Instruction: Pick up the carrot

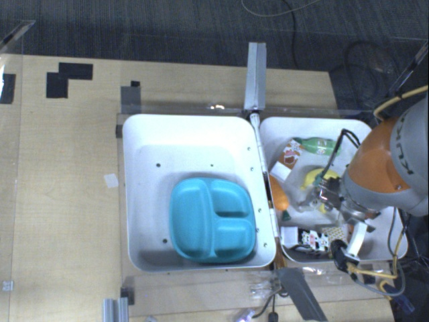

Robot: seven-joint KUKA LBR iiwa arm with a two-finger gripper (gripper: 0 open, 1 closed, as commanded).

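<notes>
The carrot (278,198) lies in the right bin (382,247), hard against its left wall at about nine o'clock of that bin. Little more than an orange end shows, the rest being tucked under clutter. It looks a small toy piece, so I judge it light, stiff and smooth, likely to slip or roll if pinched near a tapered tip. The best hold would be across the thick middle, with the fingers set crosswise to its length. The wall touching it leaves scant room for a finger on that side, so it may need approaching from twelve and six o'clock.

Just beside it, toward three o'clock, is a yellow item (315,178), and at one o'clock a green bottle (315,144) with a red-labelled pack (291,154) near it. At five o'clock lies a black-and-white card (312,238).

The gripper (325,194) sits low in the clutter near the yellow item, right of the carrot. Whether it is spread or pressed together I cannot tell, and no carrot is seen in it.

The left bin (134,180) holds a blue tray (213,219), well apart from the carrot beyond the shared wall
</notes>
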